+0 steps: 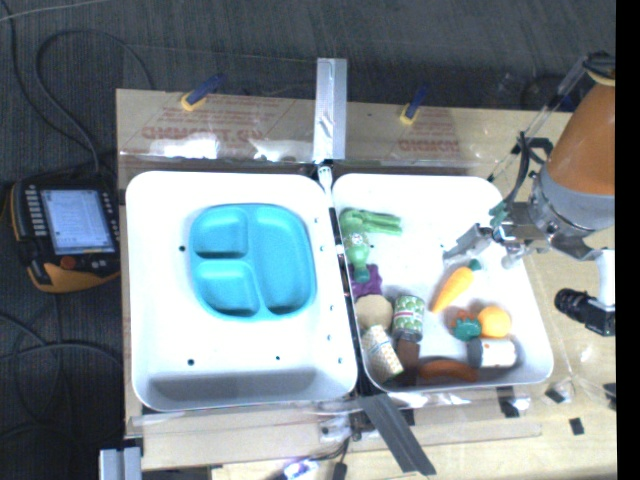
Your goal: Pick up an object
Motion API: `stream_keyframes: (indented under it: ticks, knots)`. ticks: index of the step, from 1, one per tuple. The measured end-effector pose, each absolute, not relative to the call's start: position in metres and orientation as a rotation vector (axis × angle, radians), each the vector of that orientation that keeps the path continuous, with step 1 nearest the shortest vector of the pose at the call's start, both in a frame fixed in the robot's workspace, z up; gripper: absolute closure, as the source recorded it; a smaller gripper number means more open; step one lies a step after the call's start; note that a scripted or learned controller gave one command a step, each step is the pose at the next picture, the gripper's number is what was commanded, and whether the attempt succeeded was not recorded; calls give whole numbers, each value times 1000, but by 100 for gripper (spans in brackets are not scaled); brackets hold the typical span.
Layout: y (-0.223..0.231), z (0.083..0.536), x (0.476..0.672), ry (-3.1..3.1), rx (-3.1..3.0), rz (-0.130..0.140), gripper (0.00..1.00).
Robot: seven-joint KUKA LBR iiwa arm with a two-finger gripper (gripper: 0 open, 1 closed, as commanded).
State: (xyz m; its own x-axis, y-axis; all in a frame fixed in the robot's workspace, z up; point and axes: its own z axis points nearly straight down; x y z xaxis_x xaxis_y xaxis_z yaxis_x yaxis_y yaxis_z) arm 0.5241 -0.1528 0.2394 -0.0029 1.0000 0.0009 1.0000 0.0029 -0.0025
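Orange plastic carrot [452, 287] lying in right white bin [437, 190], my tool [487, 245] just above its tip, fingers spread open, holding nothing, blue divided tray [251, 259] in left white bin [157, 298].

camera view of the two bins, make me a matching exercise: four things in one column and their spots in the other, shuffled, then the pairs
Things:
1. blue divided tray
2. toy carrot
3. green toy
4. tool

Places:
A. upper left part of the right bin
B. over the right bin's upper right part, above the carrot
C. middle of the left bin
D. centre right of the right bin, lying at a slant

Pairs: 1-C, 2-D, 3-A, 4-B
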Motion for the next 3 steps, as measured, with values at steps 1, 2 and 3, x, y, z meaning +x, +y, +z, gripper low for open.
stream_keyframes:
  ticks: [1, 2, 3]
  knots:
    - [-201, 163, 555, -2265, -2174, 4, 0]
    - [-206, 95, 558, -2316, -2120, -5, 0]
    - [-206, 103, 557, -2314, -2119, -2, 100]
